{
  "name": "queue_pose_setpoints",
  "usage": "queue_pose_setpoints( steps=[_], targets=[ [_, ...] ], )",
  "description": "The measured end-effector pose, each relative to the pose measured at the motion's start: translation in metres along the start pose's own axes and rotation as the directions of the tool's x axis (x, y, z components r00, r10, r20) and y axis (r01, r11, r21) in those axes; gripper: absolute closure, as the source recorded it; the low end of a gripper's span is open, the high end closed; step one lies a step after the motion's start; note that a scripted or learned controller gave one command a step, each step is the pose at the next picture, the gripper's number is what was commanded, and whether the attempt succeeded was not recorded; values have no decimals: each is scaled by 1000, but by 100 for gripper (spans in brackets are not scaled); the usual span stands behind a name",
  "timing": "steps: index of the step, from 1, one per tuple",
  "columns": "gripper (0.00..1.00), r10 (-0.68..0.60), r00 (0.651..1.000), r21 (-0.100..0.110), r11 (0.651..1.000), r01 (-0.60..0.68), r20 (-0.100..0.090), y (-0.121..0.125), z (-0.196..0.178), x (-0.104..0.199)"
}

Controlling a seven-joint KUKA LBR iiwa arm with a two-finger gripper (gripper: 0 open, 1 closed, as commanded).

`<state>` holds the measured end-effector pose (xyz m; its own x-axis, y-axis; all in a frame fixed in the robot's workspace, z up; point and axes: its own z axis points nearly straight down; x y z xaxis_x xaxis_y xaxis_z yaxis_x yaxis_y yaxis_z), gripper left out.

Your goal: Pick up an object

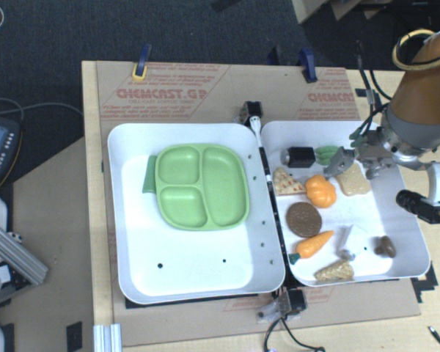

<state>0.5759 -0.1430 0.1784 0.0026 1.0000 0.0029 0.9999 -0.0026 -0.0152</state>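
Note:
My gripper [354,164] hangs over the back of the right bin [407,259], open. A tan bread piece [354,182] lies just under it, not lifted. Close on its left are an orange fruit [320,191], a green item [326,153] and a black cylinder [301,156]. A waffle wedge [287,182], a brown round cookie [304,218], a carrot [314,244], a small silver piece [345,239], a tan cracker [334,271] and a small brown lump [385,247] also lie in this bin.
The left bin [187,270] holds a green divided plate [202,186]. The arm's grey body with its orange band [422,86] stands over the right bin's far right corner. A black part [419,205] sticks out at the right rim.

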Motion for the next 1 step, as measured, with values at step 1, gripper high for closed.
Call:
queue_pose_setpoints(
  steps=[1],
  targets=[
    [0, -3, 1000, -14, 1000, 3, 2, 3, -8, 0]
  ],
)
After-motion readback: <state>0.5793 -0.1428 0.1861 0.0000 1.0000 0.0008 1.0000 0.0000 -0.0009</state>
